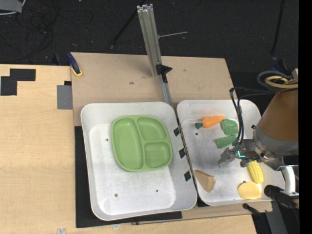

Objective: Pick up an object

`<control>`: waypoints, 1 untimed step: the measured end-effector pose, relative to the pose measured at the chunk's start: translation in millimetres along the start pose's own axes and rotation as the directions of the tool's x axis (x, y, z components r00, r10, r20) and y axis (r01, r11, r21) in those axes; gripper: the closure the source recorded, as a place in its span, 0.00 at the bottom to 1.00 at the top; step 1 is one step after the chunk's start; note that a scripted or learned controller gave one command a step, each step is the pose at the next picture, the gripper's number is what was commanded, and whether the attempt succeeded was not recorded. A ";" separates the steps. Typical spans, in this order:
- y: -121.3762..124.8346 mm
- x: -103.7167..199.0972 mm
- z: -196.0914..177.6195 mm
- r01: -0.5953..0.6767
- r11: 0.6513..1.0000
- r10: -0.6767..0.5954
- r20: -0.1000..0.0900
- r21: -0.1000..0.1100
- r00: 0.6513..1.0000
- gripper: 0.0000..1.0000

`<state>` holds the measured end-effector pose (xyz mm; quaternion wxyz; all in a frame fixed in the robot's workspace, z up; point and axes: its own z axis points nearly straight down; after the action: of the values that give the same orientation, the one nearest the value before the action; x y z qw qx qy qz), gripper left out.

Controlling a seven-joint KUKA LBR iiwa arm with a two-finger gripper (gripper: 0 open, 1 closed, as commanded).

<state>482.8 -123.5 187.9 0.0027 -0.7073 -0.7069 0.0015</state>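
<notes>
Bench: a brown board surface (195, 77) carrying two shallow white bins side by side, with a slanted aluminium extrusion post (151, 38) rising from its far middle.

Left white bin (97, 189): holds a light green three-compartment plastic plate (142, 143), lying flat in the far half of the bin. All three compartments are bare.

Right white bin (214, 189): holds all the loose objects.

Grey arm with the orange band (285, 118): enters from the right and leans over the right side of the right bin. A black cable (238, 116) runs down along it toward the wrist.

Two-finger gripper (229, 156): sits low over the middle of the right bin, just near of the green items, fingers pointing left. Whether the fingers are apart or together: cannot tell, the view is too dark and small there. Nothing is visibly between them.

Objects, right bin:
- Orange toy carrot with a green stem end (212, 122), far part of the bin, lying on its side.
- Green leafy toy vegetable (228, 130), just right of the carrot, reaching near toward the gripper.
- Tan wedge-shaped piece, like a slice of bread (206, 180), near-left part, by the bin's left wall.
- Yellow toy corn cob (255, 171), right side, just below the wrist.
- Pale yellow rounded toy, lemon-like (249, 190), near-right corner, just near of the corn cob.
</notes>
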 end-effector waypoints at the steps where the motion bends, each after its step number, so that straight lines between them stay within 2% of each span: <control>1: 0.4 -0.1 -0.5 0.000 1.000 0.000 0.000 -0.001 1.000 0.00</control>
<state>483.1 -123.6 188.4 0.0021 -0.7073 -0.7069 0.0011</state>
